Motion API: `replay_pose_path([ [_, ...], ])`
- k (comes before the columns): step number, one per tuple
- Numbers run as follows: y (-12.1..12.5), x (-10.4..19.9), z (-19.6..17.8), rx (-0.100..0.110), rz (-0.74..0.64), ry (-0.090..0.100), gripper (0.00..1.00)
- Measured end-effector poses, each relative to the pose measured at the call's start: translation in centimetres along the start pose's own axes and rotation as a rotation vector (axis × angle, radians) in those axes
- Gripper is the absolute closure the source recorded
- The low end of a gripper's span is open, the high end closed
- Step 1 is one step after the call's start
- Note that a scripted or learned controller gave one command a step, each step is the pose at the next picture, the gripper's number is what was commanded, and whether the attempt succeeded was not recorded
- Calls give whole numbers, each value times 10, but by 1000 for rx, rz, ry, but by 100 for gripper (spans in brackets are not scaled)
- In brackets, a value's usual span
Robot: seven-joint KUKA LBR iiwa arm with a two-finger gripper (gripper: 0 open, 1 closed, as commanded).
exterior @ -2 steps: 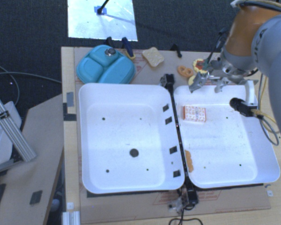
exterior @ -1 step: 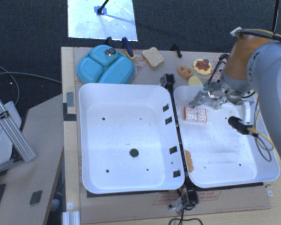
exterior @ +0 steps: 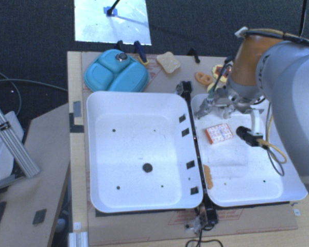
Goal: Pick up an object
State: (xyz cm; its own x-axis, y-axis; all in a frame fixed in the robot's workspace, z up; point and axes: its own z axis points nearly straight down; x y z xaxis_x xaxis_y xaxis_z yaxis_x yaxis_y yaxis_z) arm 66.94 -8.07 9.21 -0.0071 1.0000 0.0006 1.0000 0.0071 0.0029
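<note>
You have 2 white bins on the bench. The left bin [exterior: 103,189] carries a small dark disc [exterior: 147,167] near its middle. In the right bin [exterior: 278,192], an orange piece [exterior: 207,176] lies against the left wall, and a red-and-white card [exterior: 219,134] sits toward the far edge. The gripper [exterior: 205,109] hangs over that bin's far-left corner, beside the card; whether its jaws are apart, you cannot tell.

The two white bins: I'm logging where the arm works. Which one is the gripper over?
The right bin, the one holding the red-and-white card. The gripper hangs over its far left corner; the left bin lies beyond the divider.
</note>
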Motion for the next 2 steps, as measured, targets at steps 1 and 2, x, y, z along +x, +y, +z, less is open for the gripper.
replay_pose_path([
  [1,-77,-16,4,-5,7,-2,0],
  [2,-14,-61,-4,-7,4,-5,0],
])
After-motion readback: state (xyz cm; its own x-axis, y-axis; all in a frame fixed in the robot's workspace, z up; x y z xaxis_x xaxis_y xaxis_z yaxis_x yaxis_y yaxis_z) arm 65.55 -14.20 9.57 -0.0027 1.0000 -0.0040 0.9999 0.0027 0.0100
